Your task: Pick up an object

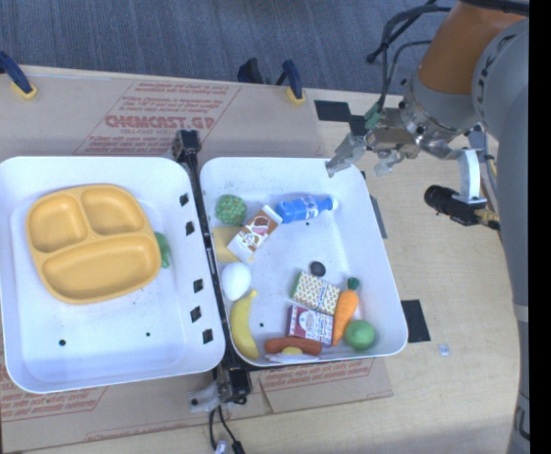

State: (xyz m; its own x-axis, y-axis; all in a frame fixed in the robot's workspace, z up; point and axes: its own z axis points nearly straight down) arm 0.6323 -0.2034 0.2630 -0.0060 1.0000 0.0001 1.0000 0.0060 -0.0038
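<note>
Gripper (362, 155) hangs open, holding nothing, over right bin's (388, 291) far right corner. Blue bottle (301, 207) lies near, just below-left; best approach: descend straight, straddle its middle, avoid the wall.

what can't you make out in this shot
- Green thing in the left bin: mostly hidden behind the yellow divided plate, so what it is stays unclear.
- Small cartons in the right bin: print too small to read.
- Small dark round thing by the cartons: too small to identify.
- Sausage: partly covered by a carton.
- Gripper above the right bin's far corner: blurred, nothing visibly held.
</note>
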